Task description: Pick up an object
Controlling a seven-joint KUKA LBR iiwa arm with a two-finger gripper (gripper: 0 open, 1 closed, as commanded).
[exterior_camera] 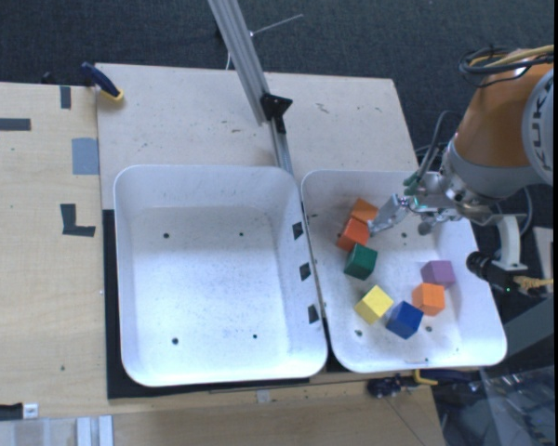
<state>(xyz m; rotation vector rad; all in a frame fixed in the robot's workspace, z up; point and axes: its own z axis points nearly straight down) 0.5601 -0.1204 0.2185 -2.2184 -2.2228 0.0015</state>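
Two orange blocks [357, 222] sit stacked near the right bin's [474, 342] left wall, a green cube [361, 262] just below them. The gripper [387, 216] hangs right beside the oranges; whether the jaws are apart, I can't tell. Yellow [375, 303], blue [405, 320], orange [430, 297] and purple [438, 271] cubes cluster toward the front edge.

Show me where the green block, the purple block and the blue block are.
green block [360, 263], camera view, top face.
purple block [437, 272], camera view, top face.
blue block [405, 320], camera view, top face.
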